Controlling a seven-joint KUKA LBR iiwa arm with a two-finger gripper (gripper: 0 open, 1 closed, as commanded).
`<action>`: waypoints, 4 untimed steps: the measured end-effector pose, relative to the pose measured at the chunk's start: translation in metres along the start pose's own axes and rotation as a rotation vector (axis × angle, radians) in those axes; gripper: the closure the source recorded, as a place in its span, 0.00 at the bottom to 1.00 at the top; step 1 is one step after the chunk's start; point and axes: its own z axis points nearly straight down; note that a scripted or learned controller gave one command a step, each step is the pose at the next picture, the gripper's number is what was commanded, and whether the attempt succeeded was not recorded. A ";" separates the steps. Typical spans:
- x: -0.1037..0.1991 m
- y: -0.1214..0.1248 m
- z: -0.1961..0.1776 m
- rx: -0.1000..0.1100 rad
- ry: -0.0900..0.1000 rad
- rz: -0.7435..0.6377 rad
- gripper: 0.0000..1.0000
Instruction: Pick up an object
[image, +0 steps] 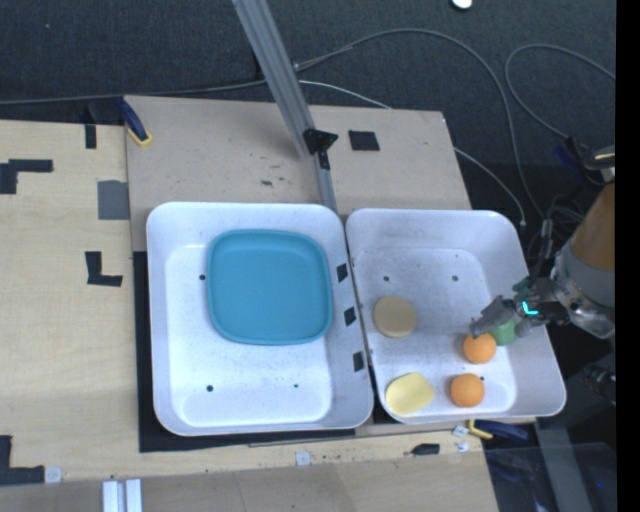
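The right bin (440, 228) holds a tan round disc (395, 316), a pale yellow piece (409, 393) and two orange balls, one (479, 349) above the other (466, 390). My gripper (497, 322) reaches in from the right edge of that bin and hangs just above and right of the upper orange ball. A small green bit (505, 333) shows at its tip. I see nothing clearly held between the fingers.
The left bin (180, 330) carries a large blue square plate (269, 286). A grey metal rail (290, 90) slants down to the gap between the bins. Cables lie on the dark floor at the upper right.
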 end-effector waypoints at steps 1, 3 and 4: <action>0.000 0.000 0.000 0.000 0.000 0.000 0.00; -0.002 0.001 0.113 0.000 0.000 0.000 0.00; -0.002 0.001 0.102 -0.002 -0.001 0.000 1.00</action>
